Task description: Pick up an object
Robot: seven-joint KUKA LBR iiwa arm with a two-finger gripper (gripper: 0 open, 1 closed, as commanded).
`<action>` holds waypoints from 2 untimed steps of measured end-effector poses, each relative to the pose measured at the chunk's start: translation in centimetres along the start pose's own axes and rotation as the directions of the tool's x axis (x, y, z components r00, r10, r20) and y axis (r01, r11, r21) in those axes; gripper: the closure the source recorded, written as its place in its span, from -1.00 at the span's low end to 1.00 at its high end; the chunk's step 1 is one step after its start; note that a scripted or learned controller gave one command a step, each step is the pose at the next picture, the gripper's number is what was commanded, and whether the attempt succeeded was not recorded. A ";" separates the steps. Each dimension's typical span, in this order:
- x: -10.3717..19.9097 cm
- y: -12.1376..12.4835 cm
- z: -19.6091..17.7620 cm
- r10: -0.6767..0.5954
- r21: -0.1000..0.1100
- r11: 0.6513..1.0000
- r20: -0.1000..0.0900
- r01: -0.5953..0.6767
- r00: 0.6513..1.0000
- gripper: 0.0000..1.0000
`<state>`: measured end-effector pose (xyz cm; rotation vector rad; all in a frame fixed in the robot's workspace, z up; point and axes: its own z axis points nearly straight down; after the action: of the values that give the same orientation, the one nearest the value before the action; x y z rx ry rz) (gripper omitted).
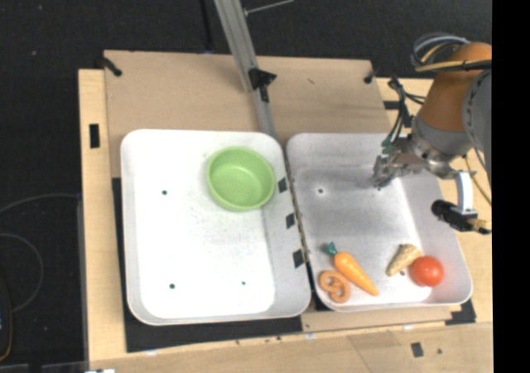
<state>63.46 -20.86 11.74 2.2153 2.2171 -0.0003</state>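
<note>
My gripper (382, 174) hangs over the upper right part of the right bin (356, 214), fingers pointing down-left, with nothing between them. At the bin's near edge lie an orange carrot (354, 272), a pretzel-shaped piece (334, 285), a tan wedge (402, 259) and a red tomato (426, 271). All of them sit well below the gripper in the view. A green bowl (240, 178) rests in the upper right of the left bin (199, 230).
A grey metal pole (240, 40) slants from the top of the view down to the gap between the bins. The arm's orange band (451, 98) and cables hang over the right bin's far right corner. Tan bench board surrounds both bins.
</note>
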 end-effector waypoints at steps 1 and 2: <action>-1.1 0.3 -5.6 0.001 -0.003 1.000 -0.003 -0.001 1.000 1.00; -0.6 0.1 -10.1 -0.002 0.002 1.000 -0.004 0.002 1.000 1.00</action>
<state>63.54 -21.39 21.84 2.2156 2.2223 0.0024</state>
